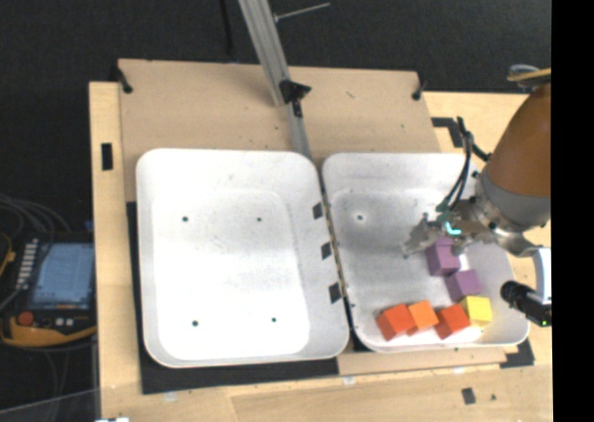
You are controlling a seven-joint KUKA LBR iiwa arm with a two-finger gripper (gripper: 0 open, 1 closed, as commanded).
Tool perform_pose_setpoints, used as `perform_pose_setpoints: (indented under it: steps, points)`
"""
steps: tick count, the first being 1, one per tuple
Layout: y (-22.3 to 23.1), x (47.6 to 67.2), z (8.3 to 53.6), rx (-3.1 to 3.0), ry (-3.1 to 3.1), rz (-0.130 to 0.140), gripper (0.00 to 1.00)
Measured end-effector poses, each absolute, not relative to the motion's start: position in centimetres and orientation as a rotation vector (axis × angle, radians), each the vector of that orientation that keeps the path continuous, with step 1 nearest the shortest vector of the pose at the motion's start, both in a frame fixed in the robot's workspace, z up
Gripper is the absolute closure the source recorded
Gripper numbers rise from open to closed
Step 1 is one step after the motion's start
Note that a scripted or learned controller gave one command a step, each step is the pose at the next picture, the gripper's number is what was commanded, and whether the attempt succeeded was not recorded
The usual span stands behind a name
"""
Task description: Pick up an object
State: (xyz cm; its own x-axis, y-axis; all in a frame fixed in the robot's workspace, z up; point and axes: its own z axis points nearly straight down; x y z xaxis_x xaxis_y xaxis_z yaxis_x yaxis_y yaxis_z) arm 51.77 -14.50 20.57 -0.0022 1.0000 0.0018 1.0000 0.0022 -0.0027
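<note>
While the arm reaches in from the right edge, its orange band sits high and the grey wrist angles down and left into the right bin. The gripper hangs low over the bin's middle-right area, just above a purple block; whether it touches the block I can't tell, and whether it is clamped or spread I can't tell either. A second purple block lies just below the first. Along the bin's near wall: two orange blocks, a red block, a yellow block, clustered close together. Left bin sits alongside, touching the right one.
</note>
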Motion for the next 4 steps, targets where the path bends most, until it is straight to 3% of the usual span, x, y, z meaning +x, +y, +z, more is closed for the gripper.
perform_pose_setpoints:
  steps: [1,3,4]
  points:
    - [-14.5,51.9,20.7,-2.222,-2.222,-0.002,0.0]
    - [-14.6,50.7,10.3,-2.222,-2.217,0.006,0.0]
    - [-14.5,51.0,11.7,-2.235,-2.213,-0.006,1.0]
